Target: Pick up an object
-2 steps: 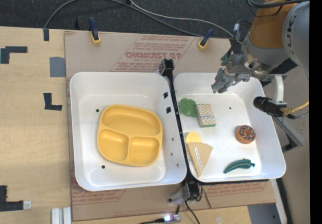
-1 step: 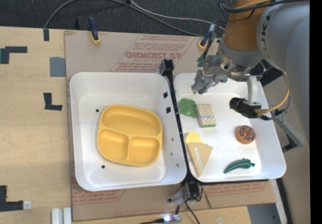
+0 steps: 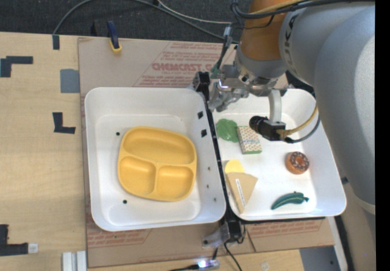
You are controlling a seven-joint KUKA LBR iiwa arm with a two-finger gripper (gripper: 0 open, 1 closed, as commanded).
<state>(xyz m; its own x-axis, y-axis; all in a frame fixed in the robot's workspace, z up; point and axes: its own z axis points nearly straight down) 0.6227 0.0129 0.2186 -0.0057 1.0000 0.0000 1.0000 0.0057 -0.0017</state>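
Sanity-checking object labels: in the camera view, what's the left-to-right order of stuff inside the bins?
Yellow divided plate → green piece → patterned block → donut. Tan wedge and dark green pepper overlap others in x, so omitted.

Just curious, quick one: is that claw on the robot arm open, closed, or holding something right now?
Gripper: cannot be told. It hangs over the near-left corner of the right bin, just above the green toy.

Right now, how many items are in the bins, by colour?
Yellow: 2, divided plate, small yellow piece
Green: 2, green lump, dark green pepper
Tan: 1, wedge
Patterned: 1, block
Brown: 1, doughnut
Total: 7
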